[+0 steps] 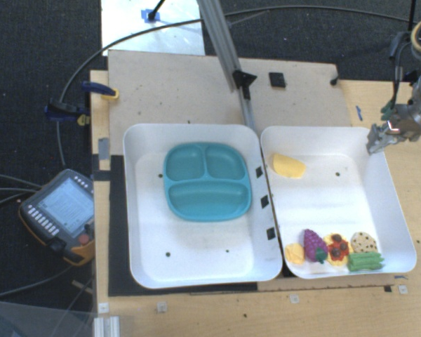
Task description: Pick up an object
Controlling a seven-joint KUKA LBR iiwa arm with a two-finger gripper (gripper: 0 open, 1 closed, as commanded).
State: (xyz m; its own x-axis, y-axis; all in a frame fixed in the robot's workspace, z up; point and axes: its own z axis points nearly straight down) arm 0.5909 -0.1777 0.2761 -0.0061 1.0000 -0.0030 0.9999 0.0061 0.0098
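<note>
The right bin [379,195] holds small toy foods. A yellow wedge [288,166] lies near its back left corner. Along its front edge sit a small yellow piece [294,253], purple grapes [313,245], a red and yellow round piece [337,247], a spotted cookie [364,242] and a green piece [365,260]. My gripper [379,140] hangs over the back right rim of that bin, far from all of them, with nothing visibly held.
A teal divided plate [207,182] lies in the left bin [144,216]. A grey pole [221,37] slants down to the bins' shared back edge. A teach pendant [59,213] and cables lie left of the bench.
</note>
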